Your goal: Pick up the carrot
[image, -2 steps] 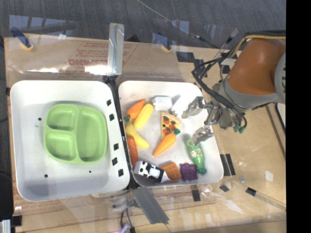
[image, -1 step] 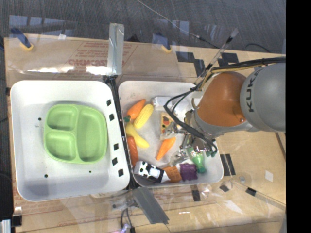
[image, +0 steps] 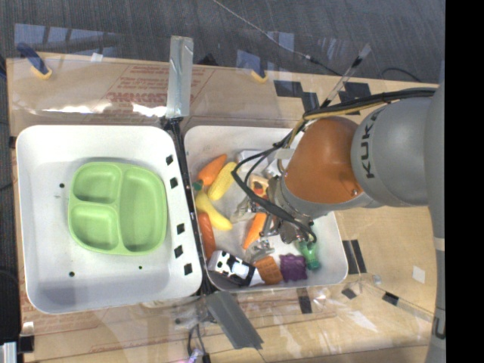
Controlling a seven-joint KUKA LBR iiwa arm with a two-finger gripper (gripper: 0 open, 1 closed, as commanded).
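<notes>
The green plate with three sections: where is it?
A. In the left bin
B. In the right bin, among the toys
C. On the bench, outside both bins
A: the green plate lies flat on the floor of the left bin, apart from the toys.

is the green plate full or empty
Empty: all three compartments of the green plate show bare green, and it lies flat in the left bin.

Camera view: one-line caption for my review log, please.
KUKA arm lowers its gripper beside a carrot in the cluttered right bin; green tray sits left.
</notes>
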